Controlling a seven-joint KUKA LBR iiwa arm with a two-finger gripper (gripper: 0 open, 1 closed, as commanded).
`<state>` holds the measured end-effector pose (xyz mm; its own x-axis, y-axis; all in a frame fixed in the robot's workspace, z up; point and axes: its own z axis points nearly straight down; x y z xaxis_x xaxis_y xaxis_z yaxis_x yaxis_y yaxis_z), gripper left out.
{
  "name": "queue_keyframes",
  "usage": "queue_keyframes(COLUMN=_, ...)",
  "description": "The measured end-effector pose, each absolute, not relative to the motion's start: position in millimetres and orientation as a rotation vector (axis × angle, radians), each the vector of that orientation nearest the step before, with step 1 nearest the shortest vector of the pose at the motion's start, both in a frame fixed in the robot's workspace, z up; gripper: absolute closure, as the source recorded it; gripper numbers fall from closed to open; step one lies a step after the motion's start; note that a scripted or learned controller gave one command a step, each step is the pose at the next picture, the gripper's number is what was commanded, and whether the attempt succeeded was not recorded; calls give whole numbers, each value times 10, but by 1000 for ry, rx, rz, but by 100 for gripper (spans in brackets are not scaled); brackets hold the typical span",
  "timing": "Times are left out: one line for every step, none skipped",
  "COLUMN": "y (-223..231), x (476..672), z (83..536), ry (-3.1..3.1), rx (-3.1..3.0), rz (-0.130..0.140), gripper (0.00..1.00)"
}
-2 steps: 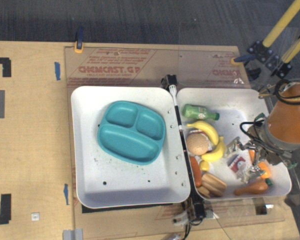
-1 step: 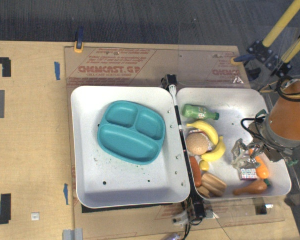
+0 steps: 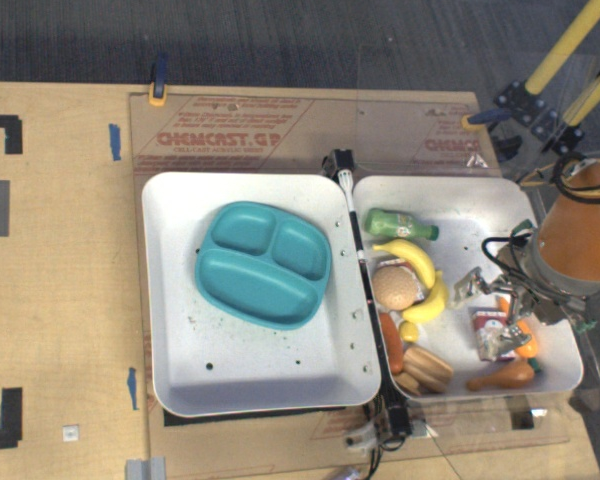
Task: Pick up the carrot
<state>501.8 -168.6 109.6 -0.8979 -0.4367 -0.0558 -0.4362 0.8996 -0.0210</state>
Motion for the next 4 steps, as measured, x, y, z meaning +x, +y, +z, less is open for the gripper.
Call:
queue_keyframes(y=-2054, x=5016, z=971, ry=3075, rx=-473, rz=0, gripper=0)
queue_keyframes(y=-1649, x=4948, z=897, ry=3031, rx=-763, rz=-9, gripper=0)
queue_keyframes(y=-1627, x=5007, z=1009, ry=3015, rx=-745, rz=-9, gripper=100)
queue_keyframes(y=-1616, x=5038, z=1100, ry=3008, rx=-732, rz=-9, gripper=100)
